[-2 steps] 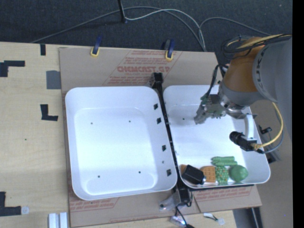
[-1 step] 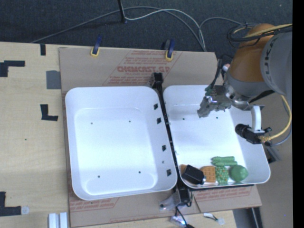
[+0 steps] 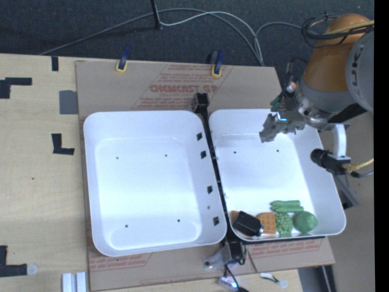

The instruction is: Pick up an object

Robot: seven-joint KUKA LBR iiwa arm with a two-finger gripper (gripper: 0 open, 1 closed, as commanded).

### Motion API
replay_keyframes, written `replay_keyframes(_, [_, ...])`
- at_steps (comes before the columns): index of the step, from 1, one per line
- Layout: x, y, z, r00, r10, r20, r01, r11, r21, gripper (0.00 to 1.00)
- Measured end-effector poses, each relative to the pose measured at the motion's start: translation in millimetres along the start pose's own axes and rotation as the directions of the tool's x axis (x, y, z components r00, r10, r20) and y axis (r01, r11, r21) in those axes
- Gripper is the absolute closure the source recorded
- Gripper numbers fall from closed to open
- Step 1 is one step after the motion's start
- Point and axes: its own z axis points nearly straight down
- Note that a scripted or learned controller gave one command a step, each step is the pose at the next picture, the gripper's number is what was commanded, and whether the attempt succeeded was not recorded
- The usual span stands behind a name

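Camera view: 2 white bins [image 3: 97, 163], 5 objects [image 3: 273, 219] in the right one; pincer [image 3: 270, 132] opening unclear.

We see two white bins [image 3: 146, 181], a green ball [image 3: 305, 221], a green ridged piece [image 3: 285, 206], an orange block [image 3: 265, 222], a black object [image 3: 247, 224], brown cardboard with red lettering [image 3: 176, 84], and a pale wood worktop [image 3: 30, 163] with black tape marks.
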Motion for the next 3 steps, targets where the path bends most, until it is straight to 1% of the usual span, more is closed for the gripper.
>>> replay_keyframes(1, [46.9,-11.2,-8.4,1.0,-0.004,-0.001,0.004,1.0,0.003,1.0])
replay_keyframes(2, [94.1,-32.2,-10.1,1.0,-0.004,-0.001,0.004,1.0,0.003,1.0])
replay_keyframes(3, [140.1,-43.6,-14.7,1.0,-0.004,-0.001,0.004,1.0,0.003,1.0])
